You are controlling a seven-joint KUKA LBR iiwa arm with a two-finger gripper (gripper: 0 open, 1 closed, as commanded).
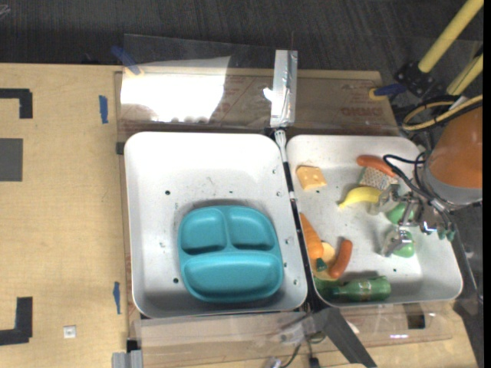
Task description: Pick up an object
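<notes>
Two shallow white plastic bins sit side by side on the tan cardboard-looking desk (61,205). The left bin (153,167) has a smooth teal divided plate (229,253) with three compartments and rounded corners. The right bin (437,274) is full of glossy toy food: a yellow banana (359,197), a pale orange cheese wedge (311,176), a long carrot (311,238), a red sausage (341,257), another reddish sausage (374,162) near the back, and a dark green bottle-like thing (360,287) along the front wall. The metal claw (402,225) hangs low over some bright green pieces (400,245) in the right bin's right half; can't tell if it's clenched or not.
</notes>
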